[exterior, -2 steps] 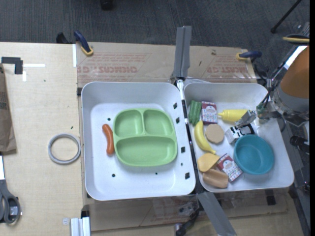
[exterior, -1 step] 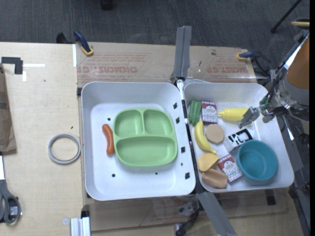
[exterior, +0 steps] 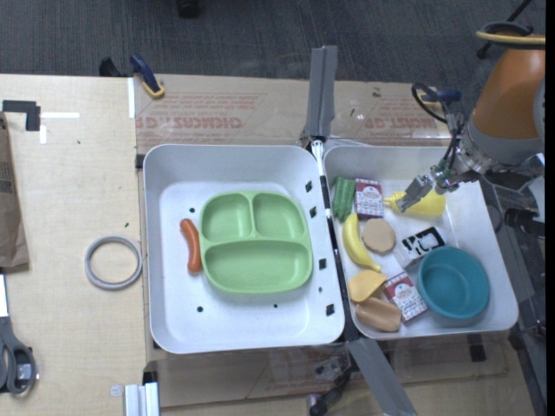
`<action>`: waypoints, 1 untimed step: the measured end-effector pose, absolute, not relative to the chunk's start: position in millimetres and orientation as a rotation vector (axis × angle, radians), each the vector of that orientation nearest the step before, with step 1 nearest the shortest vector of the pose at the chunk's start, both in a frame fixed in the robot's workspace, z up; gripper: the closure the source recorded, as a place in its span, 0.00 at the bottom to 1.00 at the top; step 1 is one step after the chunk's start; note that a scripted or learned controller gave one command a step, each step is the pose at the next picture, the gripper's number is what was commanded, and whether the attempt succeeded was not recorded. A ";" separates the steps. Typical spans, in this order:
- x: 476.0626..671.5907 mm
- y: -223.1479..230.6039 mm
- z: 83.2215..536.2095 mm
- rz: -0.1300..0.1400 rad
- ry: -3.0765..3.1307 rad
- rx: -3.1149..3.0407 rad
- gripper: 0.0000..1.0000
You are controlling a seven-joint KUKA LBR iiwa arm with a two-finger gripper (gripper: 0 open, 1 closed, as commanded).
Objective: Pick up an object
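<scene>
Hovering gripper (exterior: 425, 189) at right bin (exterior: 496, 232), beside yellow object (exterior: 423, 203).
Finger state cannot be told. Reversed "CHEMICAL GUYS" lettering is seen on cardboard (exterior: 217, 111) behind bins.

Both bins (exterior: 156, 258) are white; the left one holds a light green tray (exterior: 257, 242) and an orange-red sausage (exterior: 191, 244). In the right bin lie a teal bowl (exterior: 453, 282), a yellow banana (exterior: 354, 242), a dark green cucumber (exterior: 343, 197), a tan round cookie (exterior: 379, 236), two red-and-white packets (exterior: 368, 199), a black-and-white card (exterior: 422, 241) and a yellow piece (exterior: 419, 202), perhaps a pepper. The arm (exterior: 512, 94) is orange over grey, and a pale grey ring (exterior: 114, 261) lies on the light wood bench (exterior: 69, 189).
</scene>
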State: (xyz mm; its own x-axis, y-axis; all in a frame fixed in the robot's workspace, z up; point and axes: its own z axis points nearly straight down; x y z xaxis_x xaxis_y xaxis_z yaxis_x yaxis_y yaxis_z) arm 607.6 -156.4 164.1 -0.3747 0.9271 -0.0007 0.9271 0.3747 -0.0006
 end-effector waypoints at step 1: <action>599.8 -172.3 115.8 0.010 2.624 1.689 0.00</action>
State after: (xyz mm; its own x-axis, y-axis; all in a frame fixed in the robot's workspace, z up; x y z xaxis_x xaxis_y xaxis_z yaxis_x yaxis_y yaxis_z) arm 599.8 -172.3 115.8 -0.4141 0.9101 -0.0146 0.9100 0.4143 0.0169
